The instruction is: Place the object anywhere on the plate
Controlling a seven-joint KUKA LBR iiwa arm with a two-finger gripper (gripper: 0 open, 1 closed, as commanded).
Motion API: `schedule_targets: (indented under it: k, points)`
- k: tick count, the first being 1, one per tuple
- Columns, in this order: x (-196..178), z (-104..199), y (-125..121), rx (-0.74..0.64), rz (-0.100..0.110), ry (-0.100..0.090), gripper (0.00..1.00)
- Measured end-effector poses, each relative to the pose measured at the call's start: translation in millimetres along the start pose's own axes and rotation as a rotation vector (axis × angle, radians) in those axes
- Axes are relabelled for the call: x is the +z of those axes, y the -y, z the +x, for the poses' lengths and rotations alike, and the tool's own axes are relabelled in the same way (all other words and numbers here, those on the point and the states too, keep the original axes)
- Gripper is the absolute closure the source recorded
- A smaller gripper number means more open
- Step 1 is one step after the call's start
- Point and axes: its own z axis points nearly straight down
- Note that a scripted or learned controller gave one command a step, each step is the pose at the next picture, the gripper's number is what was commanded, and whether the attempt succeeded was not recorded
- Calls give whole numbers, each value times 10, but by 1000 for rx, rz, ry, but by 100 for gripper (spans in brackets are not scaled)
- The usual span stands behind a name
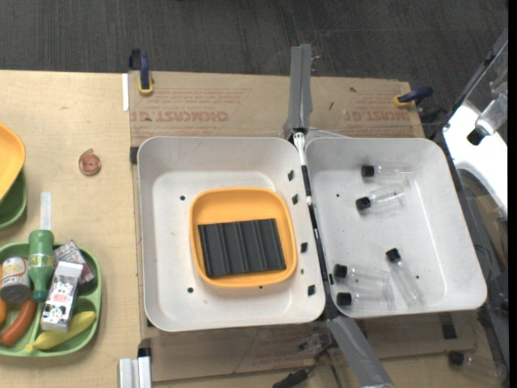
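An orange square plate (pixel 242 199) sits in the middle of the left bin (pixel 161 217). A black ridged rectangular object (pixel 242 246) lies flat on the plate, inside its rim. In the right bin (pixel 452 217) several clear vials with black caps lie scattered: one near the back (pixel 381 170), one just in front of it (pixel 380 200), and others toward the front (pixel 401 272), (pixel 357 276), (pixel 363 300).
A white machine part (pixel 485 132) stands at the right edge beside the right bin. On the wooden bench to the left are a green tray of toy food (pixel 48 301), a yellow bowl (pixel 8 164) and a small pink roll (pixel 90 162). Clamps (pixel 141 71) hold the cardboard at the back.
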Motion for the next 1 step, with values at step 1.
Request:
schedule_targets:
  k: [1]
  points:
    - [2,-1,-1,-399,-1,1,100]
